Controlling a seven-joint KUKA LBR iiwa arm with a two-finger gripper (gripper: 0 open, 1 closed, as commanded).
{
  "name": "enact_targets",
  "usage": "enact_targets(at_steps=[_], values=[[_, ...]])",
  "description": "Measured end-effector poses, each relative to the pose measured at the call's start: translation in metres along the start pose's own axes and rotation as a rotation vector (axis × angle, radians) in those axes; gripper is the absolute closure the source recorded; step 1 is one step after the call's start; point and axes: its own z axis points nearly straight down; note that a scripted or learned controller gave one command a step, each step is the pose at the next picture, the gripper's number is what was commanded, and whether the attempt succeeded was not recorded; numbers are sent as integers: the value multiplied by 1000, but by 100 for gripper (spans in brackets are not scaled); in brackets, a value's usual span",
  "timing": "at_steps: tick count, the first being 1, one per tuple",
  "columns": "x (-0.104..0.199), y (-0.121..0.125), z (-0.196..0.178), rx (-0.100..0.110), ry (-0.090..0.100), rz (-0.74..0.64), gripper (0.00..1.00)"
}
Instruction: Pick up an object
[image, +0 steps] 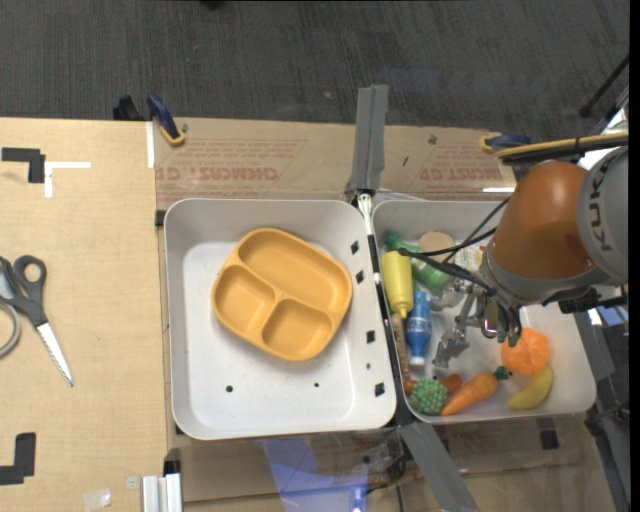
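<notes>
Near the front of the right bin (570, 400) lie a carrot (470, 392), broccoli (428, 396) and banana (531, 390). My gripper (455, 345) hangs just above them; my own wrist blurs my jaws, so their opening I cannot tell. Farther back, a yellow bottle (397, 280).

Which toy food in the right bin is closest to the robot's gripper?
The round orange fruit, just right of the gripper. The carrot, banana and broccoli lie farther off, along the bin's near edge.
</notes>
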Motion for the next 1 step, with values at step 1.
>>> enact_targets(at_steps=[1], values=[[40, -12, 0, 0, 1, 285, 0]])
